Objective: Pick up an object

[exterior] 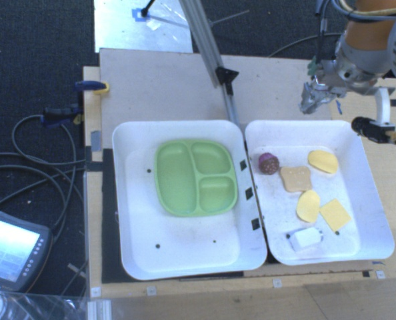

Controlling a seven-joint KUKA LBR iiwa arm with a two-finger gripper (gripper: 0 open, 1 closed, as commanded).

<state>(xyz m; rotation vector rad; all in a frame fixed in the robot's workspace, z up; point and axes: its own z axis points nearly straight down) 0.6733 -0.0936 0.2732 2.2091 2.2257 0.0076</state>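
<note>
My gripper hangs above the bench just behind the right bin's far rim, with nothing seen between its fingers. In the right bin lie a dark red round piece, a tan bread slice, a yellow oval, a yellow rounded piece, a yellow square slice and a white block. All of them sit below and in front of the gripper.
The left bin holds a green divided tray. A slanted metal pole crosses the bench behind the bins. Cables and a handheld pendant lie off the bench to the left.
</note>
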